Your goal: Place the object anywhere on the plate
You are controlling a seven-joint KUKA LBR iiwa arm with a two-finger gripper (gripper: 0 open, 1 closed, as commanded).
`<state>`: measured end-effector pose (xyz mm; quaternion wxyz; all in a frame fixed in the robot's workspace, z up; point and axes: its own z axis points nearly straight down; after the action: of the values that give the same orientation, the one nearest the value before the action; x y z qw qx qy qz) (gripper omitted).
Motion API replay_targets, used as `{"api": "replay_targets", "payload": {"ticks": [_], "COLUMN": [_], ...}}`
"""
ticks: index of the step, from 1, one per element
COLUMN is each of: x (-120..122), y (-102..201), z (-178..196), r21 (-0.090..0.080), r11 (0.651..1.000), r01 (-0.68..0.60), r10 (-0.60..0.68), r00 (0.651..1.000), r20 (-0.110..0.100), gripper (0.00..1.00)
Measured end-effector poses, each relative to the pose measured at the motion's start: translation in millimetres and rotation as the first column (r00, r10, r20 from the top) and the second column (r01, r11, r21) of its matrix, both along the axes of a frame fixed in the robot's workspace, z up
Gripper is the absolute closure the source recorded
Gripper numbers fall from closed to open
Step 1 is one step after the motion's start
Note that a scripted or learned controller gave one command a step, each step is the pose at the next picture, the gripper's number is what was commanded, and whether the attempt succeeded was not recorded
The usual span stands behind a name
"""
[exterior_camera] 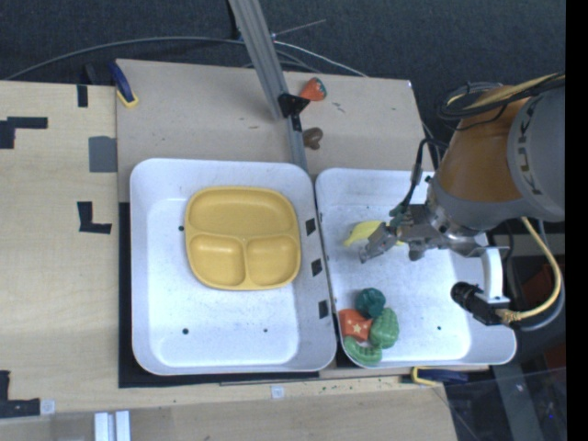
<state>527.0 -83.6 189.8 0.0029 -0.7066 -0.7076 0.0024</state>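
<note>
A wooden counter (211,108) holds two white bins. In the right bin (441,329), my gripper (390,242) hangs beside a yellow object (361,232); I cannot tell its finger state. Green and red toys (369,324) crowd the near-left corner. The yellow plate (243,237) lies in the left bin (156,283).

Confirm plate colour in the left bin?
Yellow, plain; the plate shows clearly in the camera view.
</note>
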Motion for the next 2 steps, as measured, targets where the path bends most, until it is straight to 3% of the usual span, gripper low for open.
{"api": "replay_targets", "payload": {"ticks": [2], "x": [-2.8], "y": [-6.9], "z": [-100.9], "r21": [-0.001], "r11": [1.000], "r01": [0.000], "r10": [0.000], "r00": [1.000], "r20": [0.006], "gripper": [0.00]}}
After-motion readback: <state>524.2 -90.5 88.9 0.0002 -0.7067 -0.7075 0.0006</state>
